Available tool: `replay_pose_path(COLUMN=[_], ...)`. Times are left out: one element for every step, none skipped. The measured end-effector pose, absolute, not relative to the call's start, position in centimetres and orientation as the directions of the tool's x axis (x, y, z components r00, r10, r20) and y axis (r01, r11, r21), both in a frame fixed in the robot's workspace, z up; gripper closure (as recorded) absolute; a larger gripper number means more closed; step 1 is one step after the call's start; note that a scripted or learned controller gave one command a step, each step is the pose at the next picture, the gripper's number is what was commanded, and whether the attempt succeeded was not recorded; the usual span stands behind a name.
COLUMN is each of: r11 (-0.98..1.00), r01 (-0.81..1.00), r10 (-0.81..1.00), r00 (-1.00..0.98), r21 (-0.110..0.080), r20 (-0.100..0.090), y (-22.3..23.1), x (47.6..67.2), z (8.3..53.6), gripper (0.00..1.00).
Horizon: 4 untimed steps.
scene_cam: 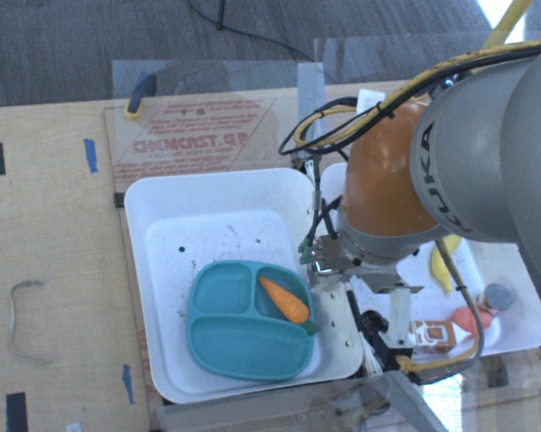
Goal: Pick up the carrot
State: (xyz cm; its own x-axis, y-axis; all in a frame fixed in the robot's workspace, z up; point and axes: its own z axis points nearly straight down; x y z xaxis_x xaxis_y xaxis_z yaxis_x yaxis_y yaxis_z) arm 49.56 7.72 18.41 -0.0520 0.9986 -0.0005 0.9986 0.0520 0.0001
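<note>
The orange carrot [285,298] lies at a slant in the upper right compartment of a teal divided plate [227,344], with its green end toward the plate's right rim. The plate rests in the left white bin [149,268]. My gripper [358,299] hangs under the arm's orange band, over the wall between the two bins, just right of the carrot and apart from it. The arm's body hides much of the gripper.
In the right bin [534,328] lie a yellow banana-like piece [442,267], a red object [469,319], a grey-blue round thing [497,297] and a small white-and-orange carton [432,335]. Cables [337,120] loop behind the arm. A cardboard sheet [193,137] sits behind the left bin.
</note>
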Motion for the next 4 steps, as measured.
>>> replay_pose_path(r11=[0.078,0.05,-0.132,-0.132], r01=[0.997,0.998,0.991,0.991], r10=[0.997,0.999,0.991,0.991], r00=[-0.078,-0.05,0.132,0.132], r21=[0.002,0.028,-0.001,0.0], r20=[-0.001,-0.001,-0.001,-0.002], y=[6.8,9.6,12.4,12.3], x=[52.0,51.2,47.9,47.9], z=[19.5,11.8,18.7,19.6], gripper=[1.0,1.0,1.0,1.0])
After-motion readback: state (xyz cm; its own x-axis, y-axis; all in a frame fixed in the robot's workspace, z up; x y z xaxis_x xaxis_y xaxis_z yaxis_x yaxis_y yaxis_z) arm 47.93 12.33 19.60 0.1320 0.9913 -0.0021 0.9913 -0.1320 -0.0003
